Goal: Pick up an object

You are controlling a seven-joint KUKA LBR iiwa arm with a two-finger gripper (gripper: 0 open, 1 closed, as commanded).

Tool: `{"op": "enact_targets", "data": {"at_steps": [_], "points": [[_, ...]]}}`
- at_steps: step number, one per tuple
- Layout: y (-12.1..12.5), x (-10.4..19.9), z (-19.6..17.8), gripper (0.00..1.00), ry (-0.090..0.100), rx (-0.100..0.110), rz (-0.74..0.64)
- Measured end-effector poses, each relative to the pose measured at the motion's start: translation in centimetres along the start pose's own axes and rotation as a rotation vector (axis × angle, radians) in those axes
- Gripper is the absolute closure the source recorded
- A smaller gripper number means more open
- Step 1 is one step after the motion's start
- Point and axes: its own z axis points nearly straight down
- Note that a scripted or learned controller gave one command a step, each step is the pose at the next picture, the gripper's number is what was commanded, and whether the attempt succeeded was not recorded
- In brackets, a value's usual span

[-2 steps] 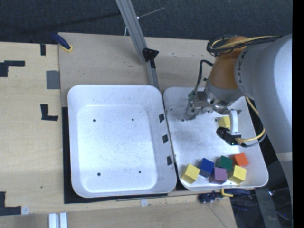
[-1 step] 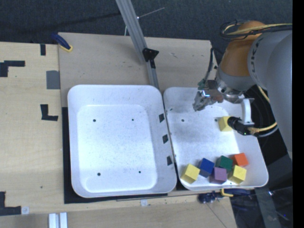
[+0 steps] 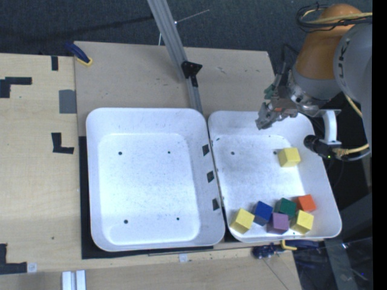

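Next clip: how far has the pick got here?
Nothing looks picked yet. All the cubes lie in the right bin: a lone yellow cube and the cluster at its near edge. The gripper hangs over the bin's far end, apart from them. Descent, grasp and lift remain.

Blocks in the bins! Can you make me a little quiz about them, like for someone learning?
1. True or false: the lone yellow block touches the cluster of blocks at the near end of the right bin.
2. Which colour sits between the blue block and the orange block? A) green B) white C) black
3. Fill in: the hand hovers over the ____ bin's far edge.

Key
1. False. It sits apart, farther up the bin.
2. A. The green block is between them, with a purple block just in front.
3. Right. The left bin lies beside it.
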Motion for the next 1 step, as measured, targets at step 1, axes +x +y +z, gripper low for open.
{"op": "enact_targets", "data": {"at_steps": [1], "points": [[0.08, 0.06, -2.24, 1.00, 0.001, 0.004, 0.000]]}}
